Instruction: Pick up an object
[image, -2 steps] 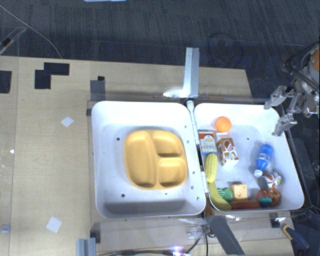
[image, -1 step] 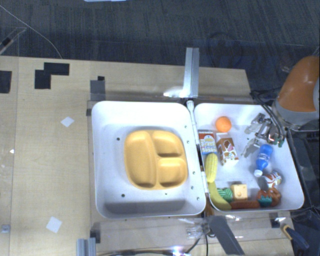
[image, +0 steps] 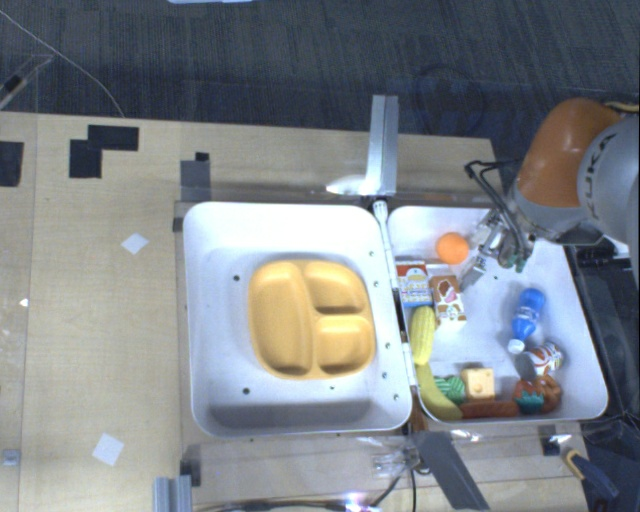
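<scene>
The right bin (image: 580, 300) holds the loose objects. An orange ball (image: 453, 247) lies near its far left side. Just right of the ball, my gripper (image: 482, 258) hangs over the bin's back part, pointing down and to the left. Nothing shows in its grasp. Below the ball lie two small cartons (image: 413, 283) (image: 448, 300). A blue bottle (image: 527, 315) lies further right. A yellow corn cob (image: 422, 335) and a banana (image: 432, 392) lie along the left wall.
The left bin (image: 215, 300) holds a yellow divided tray (image: 310, 318). Along the right bin's front lie a wooden cube (image: 480, 382), a green item (image: 452, 385), a red stick (image: 490, 408) and a brown toy (image: 538, 393). A metal post (image: 384, 140) stands behind the bins.
</scene>
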